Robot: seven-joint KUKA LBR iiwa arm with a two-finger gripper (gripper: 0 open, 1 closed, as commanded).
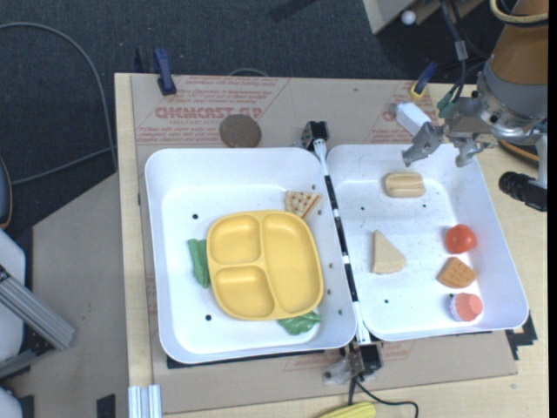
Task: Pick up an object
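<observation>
Your two-finger gripper (445, 147) hangs over the far edge of the right white bin (496, 233), below the grey arm with the orange band (520, 55) that reaches in from the right. Its two grey fingers (421, 145) are spread apart with nothing between them.

Just near of the gripper, in the far part of the right bin, you have a small tan loaf-shaped block (404, 185) lying flat on the floor, clear of the fingers. Toward the middle of that bin sits a pale yellow wedge like a slice of cheese (386, 255). Along the right side, from far to near, you see a red round tomato-like piece (460, 239), an orange-brown pastry-shaped piece (456, 273), and a small pink-red cylinder (467, 306), close to one another.

In the left white bin (165, 259) a yellow plastic plate with three compartments (265, 264) takes up the middle. A tan waffle-patterned cracker (302, 203) pokes out at its far right corner, a green leafy piece (199, 261) lies against its left edge, and another green piece (300, 323) shows at its near right edge.

On the cardboard beyond the left bin rests a brown round disc (239, 131).
</observation>
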